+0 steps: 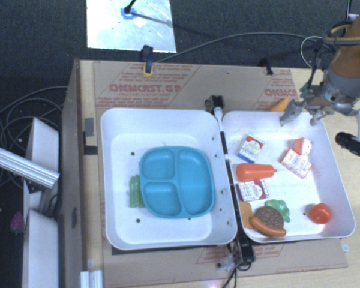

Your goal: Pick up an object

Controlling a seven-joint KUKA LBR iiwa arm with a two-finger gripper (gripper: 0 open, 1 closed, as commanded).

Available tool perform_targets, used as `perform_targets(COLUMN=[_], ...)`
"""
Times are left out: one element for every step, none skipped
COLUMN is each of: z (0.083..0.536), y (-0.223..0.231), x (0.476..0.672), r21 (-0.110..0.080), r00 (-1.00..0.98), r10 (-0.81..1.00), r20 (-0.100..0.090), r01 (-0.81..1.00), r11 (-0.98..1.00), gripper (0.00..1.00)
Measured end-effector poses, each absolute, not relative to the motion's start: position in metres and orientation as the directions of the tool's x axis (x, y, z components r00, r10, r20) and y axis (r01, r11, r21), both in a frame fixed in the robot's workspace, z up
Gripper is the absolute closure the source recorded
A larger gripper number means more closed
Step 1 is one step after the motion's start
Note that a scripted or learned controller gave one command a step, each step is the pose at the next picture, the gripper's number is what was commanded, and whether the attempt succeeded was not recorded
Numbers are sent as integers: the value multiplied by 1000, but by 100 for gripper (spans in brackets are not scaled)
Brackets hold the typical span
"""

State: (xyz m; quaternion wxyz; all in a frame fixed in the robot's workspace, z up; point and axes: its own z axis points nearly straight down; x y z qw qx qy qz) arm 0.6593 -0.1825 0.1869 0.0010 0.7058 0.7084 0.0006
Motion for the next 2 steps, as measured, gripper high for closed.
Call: perform_targets(z=[144,106], y=[-207,-206], x=[647,632], r21=[1,2], r00=[-3,-2], r10=[1000,1000], r20=[-1,-1], r01=[1000,1000], r11=[3,2], gripper=[0,0])
